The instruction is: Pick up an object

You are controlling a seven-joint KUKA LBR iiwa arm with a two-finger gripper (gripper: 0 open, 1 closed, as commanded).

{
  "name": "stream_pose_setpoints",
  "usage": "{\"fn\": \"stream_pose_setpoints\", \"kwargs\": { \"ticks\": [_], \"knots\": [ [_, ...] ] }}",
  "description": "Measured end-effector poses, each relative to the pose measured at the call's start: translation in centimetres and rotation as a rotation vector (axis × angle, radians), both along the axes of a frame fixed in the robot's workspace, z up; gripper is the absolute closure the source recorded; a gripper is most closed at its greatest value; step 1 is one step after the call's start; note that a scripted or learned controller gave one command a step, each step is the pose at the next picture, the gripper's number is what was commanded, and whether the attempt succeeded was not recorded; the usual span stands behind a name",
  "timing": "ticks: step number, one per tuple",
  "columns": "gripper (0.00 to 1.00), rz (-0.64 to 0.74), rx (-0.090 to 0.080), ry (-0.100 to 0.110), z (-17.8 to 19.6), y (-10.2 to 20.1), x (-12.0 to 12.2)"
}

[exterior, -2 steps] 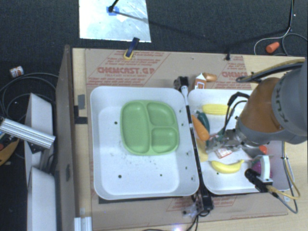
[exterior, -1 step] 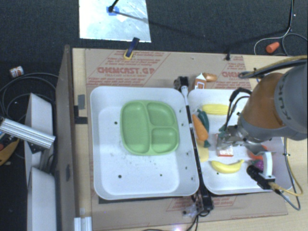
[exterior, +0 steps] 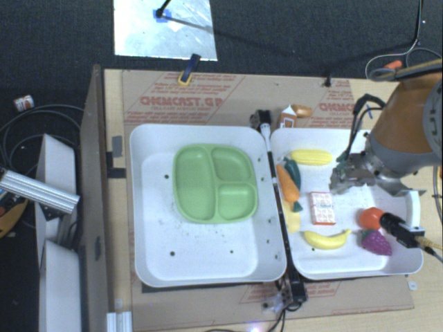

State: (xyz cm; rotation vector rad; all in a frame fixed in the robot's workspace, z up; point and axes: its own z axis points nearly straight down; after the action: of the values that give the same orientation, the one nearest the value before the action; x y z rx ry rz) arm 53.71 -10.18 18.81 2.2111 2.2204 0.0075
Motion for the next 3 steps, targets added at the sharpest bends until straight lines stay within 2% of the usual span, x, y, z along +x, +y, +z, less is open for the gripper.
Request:
{"fn": "stream_pose_setpoints", "kwargs": {
  "ticks": [1, 2, 3],
  "knots": [
    [0.00, 0.000, 0.002, 0.007, -0.5, 0.1, -0.2],
    [0.00, -0.008, 0.004, 0.011, -10.7, -1.7, -4.3],
    [0.00, -0.004, 0.001, 0.006, -10.4, -4.0, -3.3]
  ]
}}
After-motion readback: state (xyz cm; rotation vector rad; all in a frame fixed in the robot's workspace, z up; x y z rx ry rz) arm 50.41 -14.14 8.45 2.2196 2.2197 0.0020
